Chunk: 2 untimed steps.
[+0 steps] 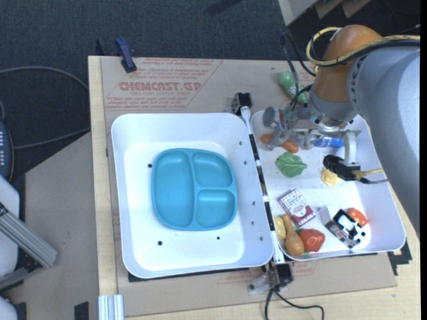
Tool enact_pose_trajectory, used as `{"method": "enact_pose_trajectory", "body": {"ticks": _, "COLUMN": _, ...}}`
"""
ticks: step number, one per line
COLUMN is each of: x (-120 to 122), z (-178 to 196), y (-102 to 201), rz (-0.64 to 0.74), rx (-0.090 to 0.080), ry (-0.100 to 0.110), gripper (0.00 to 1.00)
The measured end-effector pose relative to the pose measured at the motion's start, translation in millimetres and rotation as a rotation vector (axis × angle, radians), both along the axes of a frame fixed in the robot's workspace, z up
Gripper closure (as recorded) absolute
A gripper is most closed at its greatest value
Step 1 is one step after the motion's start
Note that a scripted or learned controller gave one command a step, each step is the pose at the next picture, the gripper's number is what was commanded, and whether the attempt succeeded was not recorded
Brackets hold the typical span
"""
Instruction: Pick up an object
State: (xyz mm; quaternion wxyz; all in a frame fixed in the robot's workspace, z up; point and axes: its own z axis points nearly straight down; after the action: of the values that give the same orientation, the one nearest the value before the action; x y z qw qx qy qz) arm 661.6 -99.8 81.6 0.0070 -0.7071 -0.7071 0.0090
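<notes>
Several toys (pixel 291 164) crowding end effector (pixel 288 133), right bin (pixel 393 235)

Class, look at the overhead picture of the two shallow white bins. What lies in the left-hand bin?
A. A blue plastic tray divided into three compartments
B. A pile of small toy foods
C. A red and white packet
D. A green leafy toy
A: the blue plastic three-compartment tray lies alone in the left white bin, while the small toys crowd the right white bin.

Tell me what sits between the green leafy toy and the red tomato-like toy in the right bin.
In the camera view, a small red-and-white packet lies between the green leafy toy and the red tomato-like toy.
</notes>
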Motion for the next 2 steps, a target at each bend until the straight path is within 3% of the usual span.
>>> {"method": "enact_pose_trajectory", "body": {"ticks": 2, "x": 0.0, "z": 0.1, "y": 1.0, "rz": 0.000, "rx": -0.001, "ry": 0.000, "gripper": 0.00}}
